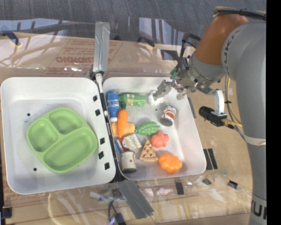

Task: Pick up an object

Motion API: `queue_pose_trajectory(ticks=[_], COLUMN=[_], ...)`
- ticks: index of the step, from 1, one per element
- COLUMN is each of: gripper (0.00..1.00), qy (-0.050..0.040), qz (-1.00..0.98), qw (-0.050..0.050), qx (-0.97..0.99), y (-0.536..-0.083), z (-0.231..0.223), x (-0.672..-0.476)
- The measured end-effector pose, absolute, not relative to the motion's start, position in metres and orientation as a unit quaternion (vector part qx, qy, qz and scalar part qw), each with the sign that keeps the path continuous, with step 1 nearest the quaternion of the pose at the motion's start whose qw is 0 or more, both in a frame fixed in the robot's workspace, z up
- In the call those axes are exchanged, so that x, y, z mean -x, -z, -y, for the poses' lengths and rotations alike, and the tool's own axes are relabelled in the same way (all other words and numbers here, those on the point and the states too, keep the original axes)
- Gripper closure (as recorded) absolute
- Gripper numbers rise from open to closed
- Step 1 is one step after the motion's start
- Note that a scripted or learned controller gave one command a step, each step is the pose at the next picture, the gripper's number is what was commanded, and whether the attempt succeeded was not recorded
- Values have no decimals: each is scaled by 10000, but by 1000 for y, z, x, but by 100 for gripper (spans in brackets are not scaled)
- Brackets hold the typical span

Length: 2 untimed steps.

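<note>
My end effector (165,92) hangs over the right bin (189,121) at approx 1 o'clock, w/ nothing between the digits; they look spread, so released. No pick done yet, whole grasp left. Nearest candidates: small can (168,116) lying just below at 5 o'clock from me, green bottle (132,99) at 9 o'clock. Rest of toys sit lower: carrot (122,121), pizza slice (148,152), orange pepper (170,162). Left bin (14,97) has the green divided plate (62,139). My wrist covers the bin's upper right corner; can label too small to read.
</note>
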<state>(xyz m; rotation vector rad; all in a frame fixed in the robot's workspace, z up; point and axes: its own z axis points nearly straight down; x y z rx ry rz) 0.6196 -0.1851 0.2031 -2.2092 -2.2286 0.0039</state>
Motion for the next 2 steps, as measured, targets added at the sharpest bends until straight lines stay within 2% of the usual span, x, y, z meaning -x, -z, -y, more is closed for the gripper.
queue_pose_trajectory(ticks=[1,2], gripper=[0,0], qy=[-22,-9], qz=[7130,7314], qw=[28,-21], qx=[7012,6820], y=[-132,-93], z=[103,94], x=[-586,-599])
